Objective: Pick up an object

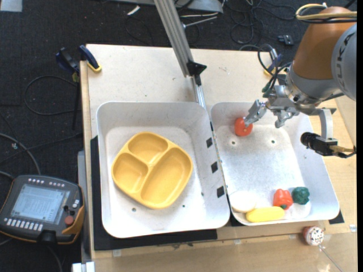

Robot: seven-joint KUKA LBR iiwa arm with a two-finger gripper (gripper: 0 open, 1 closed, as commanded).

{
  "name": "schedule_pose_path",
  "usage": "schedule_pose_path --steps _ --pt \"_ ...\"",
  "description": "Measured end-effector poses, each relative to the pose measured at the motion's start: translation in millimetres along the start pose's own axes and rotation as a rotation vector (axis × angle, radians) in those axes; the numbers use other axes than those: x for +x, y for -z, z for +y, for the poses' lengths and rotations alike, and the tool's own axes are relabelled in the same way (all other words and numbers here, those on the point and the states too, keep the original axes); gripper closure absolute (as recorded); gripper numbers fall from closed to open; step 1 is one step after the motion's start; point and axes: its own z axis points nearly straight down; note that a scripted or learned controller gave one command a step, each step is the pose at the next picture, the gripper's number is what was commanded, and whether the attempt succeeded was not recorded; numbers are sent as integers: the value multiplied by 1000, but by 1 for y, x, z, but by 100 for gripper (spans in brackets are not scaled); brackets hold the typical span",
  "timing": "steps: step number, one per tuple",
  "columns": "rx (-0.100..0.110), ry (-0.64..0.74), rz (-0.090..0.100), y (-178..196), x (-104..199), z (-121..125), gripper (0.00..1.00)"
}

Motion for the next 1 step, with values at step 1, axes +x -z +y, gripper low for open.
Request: schedule_pose_path --steps 1 --pt "0 -1 -1 -132 -16 -29 0"
